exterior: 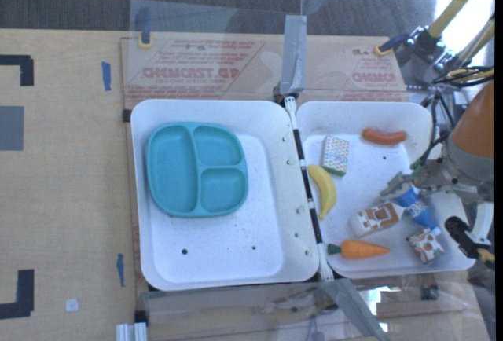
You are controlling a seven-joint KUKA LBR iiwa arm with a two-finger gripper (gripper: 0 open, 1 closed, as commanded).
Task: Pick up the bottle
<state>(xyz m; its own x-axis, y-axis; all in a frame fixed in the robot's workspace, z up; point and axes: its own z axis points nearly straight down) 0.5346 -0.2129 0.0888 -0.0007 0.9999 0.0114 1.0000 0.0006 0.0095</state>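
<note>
Bench (63, 174) is pale wood w/ two white bins (228, 253), dark carpet beyond. Bottle (376, 218) lies in right bin, near carrot (364, 250). Gripper (410, 192) just beside bottle; finger state can't tell.

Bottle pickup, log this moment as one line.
tool over right bin | bottle lying in bin, not held | carrot beside bottle

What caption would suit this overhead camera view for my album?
Robot gripper hovers over a small white bottle lying in the right white bin among toy foods.
</note>
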